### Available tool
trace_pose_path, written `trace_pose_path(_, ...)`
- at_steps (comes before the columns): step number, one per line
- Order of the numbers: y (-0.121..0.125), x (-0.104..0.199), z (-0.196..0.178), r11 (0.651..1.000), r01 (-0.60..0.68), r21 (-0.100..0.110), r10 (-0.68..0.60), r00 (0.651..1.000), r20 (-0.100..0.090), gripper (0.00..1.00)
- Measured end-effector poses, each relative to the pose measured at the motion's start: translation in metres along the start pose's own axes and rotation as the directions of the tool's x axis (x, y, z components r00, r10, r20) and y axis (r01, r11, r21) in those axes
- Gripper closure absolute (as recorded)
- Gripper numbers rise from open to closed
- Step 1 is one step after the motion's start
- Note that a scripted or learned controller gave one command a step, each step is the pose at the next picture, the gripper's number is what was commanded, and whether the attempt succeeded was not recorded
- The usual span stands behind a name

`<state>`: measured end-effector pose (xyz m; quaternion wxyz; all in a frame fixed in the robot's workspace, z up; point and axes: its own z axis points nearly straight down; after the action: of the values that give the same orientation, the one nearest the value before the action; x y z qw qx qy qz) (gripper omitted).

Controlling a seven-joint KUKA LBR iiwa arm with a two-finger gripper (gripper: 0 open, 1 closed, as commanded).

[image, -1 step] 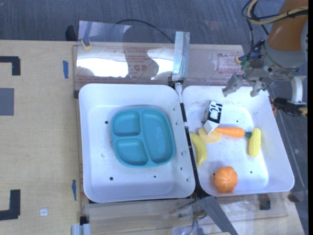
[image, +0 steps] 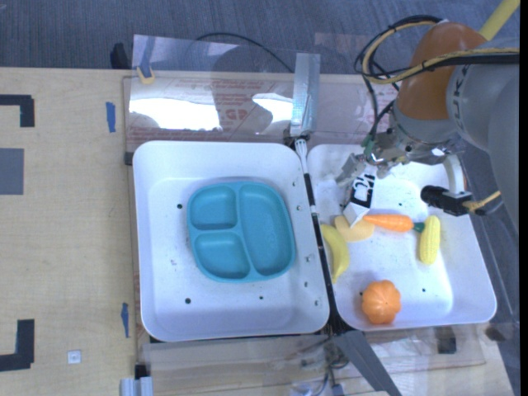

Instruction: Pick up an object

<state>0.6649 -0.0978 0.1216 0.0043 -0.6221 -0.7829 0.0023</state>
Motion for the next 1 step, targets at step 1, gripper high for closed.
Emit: trace_pose_path(1, -0.0274, 0.0058, 0.0286, 0.984, 0.179, -0.023, -0.179, 0.984, 0.014, 0.00)
